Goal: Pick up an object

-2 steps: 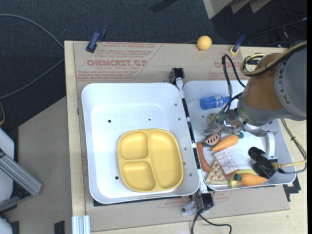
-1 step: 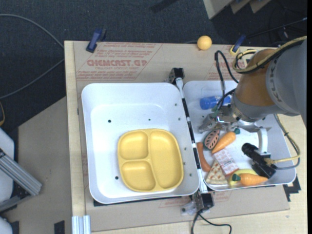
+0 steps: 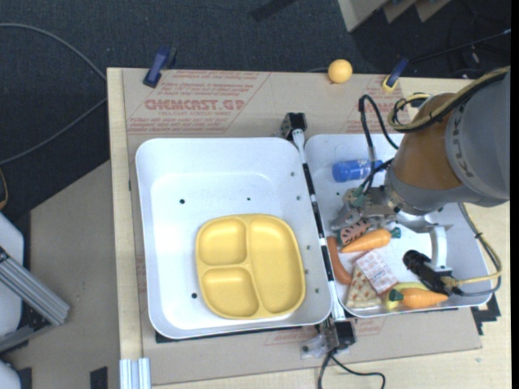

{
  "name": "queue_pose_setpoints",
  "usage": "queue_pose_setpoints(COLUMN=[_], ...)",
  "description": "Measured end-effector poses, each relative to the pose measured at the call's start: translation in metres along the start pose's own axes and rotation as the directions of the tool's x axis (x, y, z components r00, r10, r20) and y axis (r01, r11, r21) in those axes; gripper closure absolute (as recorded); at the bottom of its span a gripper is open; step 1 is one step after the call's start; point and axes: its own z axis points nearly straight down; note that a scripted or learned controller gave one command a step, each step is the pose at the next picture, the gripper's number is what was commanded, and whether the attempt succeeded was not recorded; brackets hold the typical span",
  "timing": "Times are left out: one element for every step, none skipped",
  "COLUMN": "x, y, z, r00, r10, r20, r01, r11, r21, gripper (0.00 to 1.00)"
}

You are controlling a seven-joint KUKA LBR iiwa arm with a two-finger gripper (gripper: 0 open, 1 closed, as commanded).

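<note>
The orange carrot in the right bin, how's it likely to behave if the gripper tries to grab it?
The carrot looks smooth and tapered, so it may slip out toward its thin end. Its rounded body could roll when nudged. It lies against other clutter in the right bin, so neighbours will probably shift too.

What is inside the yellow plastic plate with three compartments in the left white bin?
The yellow three-compartment plate lies flat in the left white bin. All three compartments show bare yellow plastic, with nothing resting in them. What lies beneath the plate is covered and cannot be seen.
</note>
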Motion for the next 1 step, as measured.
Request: queue_pose_setpoints(x=[0.0004], y=[0.0007], z=[-0.0100], r00=[1.000], r10=[0.001], r20=[0.000], r01=[-0.001], r11=[1.000], r21=[-0.002], gripper=[1.00])
